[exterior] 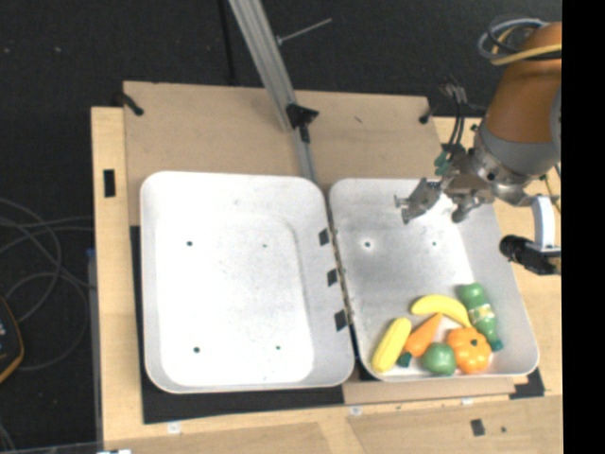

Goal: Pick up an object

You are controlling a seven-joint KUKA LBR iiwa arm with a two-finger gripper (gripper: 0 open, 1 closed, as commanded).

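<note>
Your gripper [437, 203] hangs over the far part of the right bin [397, 263], fingers spread apart with nothing between them. The objects sit well apart from it, clustered in that bin's near right corner: banana [440, 306], corn cob [390, 343], carrot [423, 335], green round fruit [438, 358], orange pumpkin [470, 348], green bottle [477, 307]. The left bin [232, 282] lies beside it on the counter [213, 126].

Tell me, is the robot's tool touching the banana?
Apart. In the camera view, the tool hangs at the right bin's far end, with bare white floor between it and the banana.
</note>
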